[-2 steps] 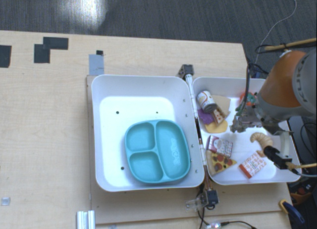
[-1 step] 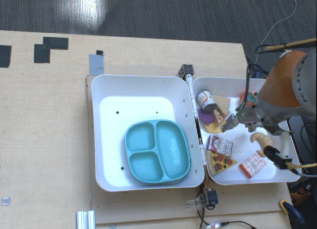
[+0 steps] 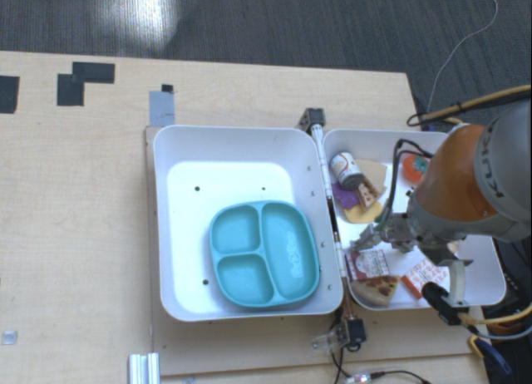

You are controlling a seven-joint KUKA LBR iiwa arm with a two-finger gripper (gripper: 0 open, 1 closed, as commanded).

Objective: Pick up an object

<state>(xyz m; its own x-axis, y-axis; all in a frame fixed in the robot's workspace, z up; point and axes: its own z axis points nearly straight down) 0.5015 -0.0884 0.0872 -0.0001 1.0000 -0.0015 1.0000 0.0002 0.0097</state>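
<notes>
Snack packet [image 3: 366, 265] lay in the right bin's [image 3: 486, 281] near-left corner under the gripper [image 3: 378, 239], grip state impossible to tell, so I'd have centred over it before squeezing.

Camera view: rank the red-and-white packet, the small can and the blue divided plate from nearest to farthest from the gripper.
Gripper, right bin.
1. Red-and-white packet, just below it.
2. Small can, toward the same bin's far end.
3. Blue divided plate, in the left bin.
</notes>
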